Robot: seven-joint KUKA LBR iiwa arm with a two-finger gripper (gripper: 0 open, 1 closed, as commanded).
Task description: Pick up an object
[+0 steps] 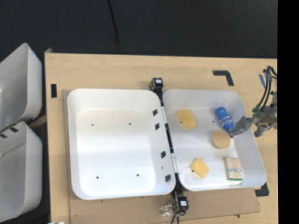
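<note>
at the frame's right edge, the tool point(244, 125) hovers over the right bin point(205, 97), its grip state impossible to tell, beside a blue bottle point(224, 119) and tan disc point(221, 139); the bottle looks light, rigid, slippery, best pinched across its middle.

A: Right bin point(243, 104)?
B: Yellow piece point(187, 119) upper left, yellow wedge point(200, 167) lower centre, blue bottle point(224, 119), tan disc point(221, 139) just below it, patterned packet point(233, 168) lower right.
A: Gripper point(241, 126)?
B: At right rim, near bottle and disc.
</note>
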